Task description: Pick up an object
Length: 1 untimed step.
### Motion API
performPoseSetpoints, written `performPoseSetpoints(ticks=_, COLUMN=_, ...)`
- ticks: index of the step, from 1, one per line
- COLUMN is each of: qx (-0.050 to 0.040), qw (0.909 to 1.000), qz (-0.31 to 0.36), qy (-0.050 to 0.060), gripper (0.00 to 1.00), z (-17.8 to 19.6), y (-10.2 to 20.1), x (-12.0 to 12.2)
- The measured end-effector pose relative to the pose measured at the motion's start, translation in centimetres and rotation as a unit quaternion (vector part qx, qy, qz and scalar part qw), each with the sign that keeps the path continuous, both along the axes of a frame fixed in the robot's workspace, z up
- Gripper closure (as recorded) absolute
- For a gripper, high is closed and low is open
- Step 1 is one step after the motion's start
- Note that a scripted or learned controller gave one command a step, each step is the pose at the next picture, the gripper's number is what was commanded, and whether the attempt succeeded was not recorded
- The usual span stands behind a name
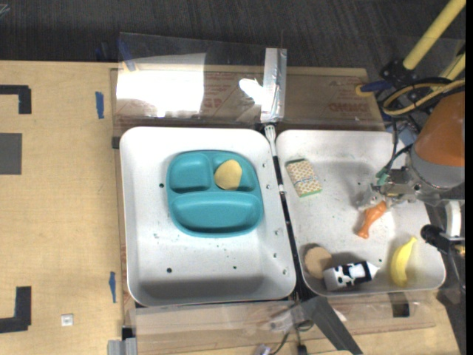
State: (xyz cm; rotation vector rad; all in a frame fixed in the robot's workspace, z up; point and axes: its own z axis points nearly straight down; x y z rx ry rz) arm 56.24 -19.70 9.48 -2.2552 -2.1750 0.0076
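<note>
The small orange carrot-shaped toy point(372, 220) lies in the right white bin point(336, 154), tilted, its upper end just under my claw point(386, 192) and its lower end pointing toward the bin's middle. I cannot tell how my claw stands or whether it has hold of the toy; it looks close enough to be touching, yet the metal parts blur together there. Near the toy, toward the bin's front right corner, sits a yellow banana-shaped toy point(403, 261), and beside that, along the front wall, a black-and-white cow-patterned toy point(347, 273) lies on its side, touching a round tan cork-like disc point(318, 259). Well apart, near the bin's left wall, rests a small rectangular sponge with a pale dotted face and a green edge point(304, 177). Nothing lies over the carrot toy (the floor right around it is bare). The left white bin point(148, 220) holds a teal divided plastic plate point(214, 211), with a yellow rounded toy like a lemon point(228, 174) in its upper right compartment. My grey arm with its orange band point(443, 135) comes in from the right edge, wrist bent down over the right bin's far right side, with dark cables point(406, 98) looping behind it.
</note>
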Motion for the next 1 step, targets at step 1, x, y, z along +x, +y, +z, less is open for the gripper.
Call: performPoseSetpoints(ticks=1, qx=-0.0009, qw=0.9999, qz=-0.015, qy=-0.005, gripper=1.00, z=10.11, y=7.24, x=3.12)
